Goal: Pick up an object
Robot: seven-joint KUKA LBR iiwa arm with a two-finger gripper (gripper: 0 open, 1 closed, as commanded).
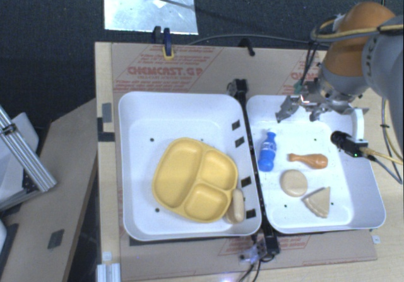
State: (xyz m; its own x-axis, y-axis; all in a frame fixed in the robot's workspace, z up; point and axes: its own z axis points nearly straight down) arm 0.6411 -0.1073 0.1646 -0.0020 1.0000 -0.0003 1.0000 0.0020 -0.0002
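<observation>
The arm (372, 41) ran off the right edge of the view, so only its grey wrist and orange band showed, and the wrist's bulk hid part of the far right corner of the right bin (372, 208). The gripper (303, 109) hung over the far end of that bin, its two dark fingers (287, 109) spread well apart with nothing between them. Whether the tips touched the bin floor was hard to make out. The objects lay nearer the camera than the fingers and apart from them: a small blue bottle (267, 151) close to the divider between the bins, nearest to the gripper; a tan drumstick-shaped toy (309, 160) to its right; a round beige piece (293, 183) just below those two; and a tan wedge (317, 201) beside the round piece, toward the bin's near side. In the left bin (136, 148) a yellow compartment tray (194, 179) sat tilted, and a pale oblong piece (237, 205) lay touching its near right corner, its shape too blurred to name. Both bins rested on a brown board on the bench (76, 148).
</observation>
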